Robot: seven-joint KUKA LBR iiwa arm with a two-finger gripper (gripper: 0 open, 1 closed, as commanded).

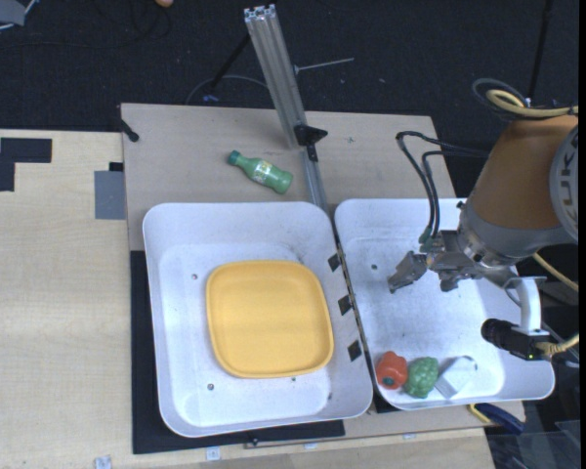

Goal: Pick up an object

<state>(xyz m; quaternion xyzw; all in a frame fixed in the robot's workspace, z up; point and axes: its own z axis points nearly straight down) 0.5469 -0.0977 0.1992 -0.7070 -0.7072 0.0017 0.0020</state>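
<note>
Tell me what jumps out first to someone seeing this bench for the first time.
The big yellow plate lying flat in the left bin grabs the eye first. Next is the arm's orange band at the right, with the gripper above the right bin, apart from the red and green toy vegetables in that bin's near corner. A green bottle lies on its side on the bench behind the bins.

Yellow plate (270, 318), white bins (166, 252), green bottle (261, 171), red-orange pepper (392, 369), green toy (422, 376)

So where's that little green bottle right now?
The green bottle lies on its side on the bench, outside both bins, just beyond the left bin that holds the yellow plate.
</note>
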